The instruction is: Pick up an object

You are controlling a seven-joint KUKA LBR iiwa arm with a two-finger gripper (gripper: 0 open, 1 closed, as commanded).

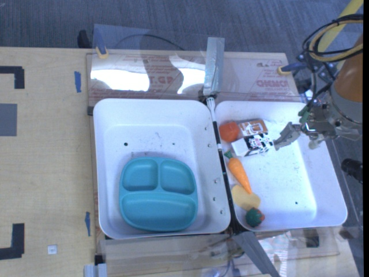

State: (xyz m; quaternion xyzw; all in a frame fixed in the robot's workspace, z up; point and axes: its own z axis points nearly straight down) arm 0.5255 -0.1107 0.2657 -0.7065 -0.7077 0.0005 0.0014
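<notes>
Two shallow white bins are seen side by side on the bench, and the left bin (109,120) is largely taken up by a teal divided plate (158,194) lying flat toward its near edge, with bare white floor left behind it. The right bin (300,195) is kept mostly open: its middle and right side are bare, and the clutter is pushed against its left wall, by the divider between the bins. There, running from far to near, an orange ball (229,131) is found touching a small brown-and-white carton (253,137), then a carrot (240,173) lying at a slant, then a pale yellow piece (247,199) just beside the carrot's lower end, and last a small dark green and red item (254,216) close to the near rim. A clear panel with red print is stood behind both bins, along the far edge. The arm (346,91) is brought in from the right, over the right bin's far right corner, with yellow and black cables looped above it. The gripper (286,136) is held low and pointed left, its tip just beside the carton's right end; whether the pincer is apart or together cannot be told, and nothing is seen clamped in it
</notes>
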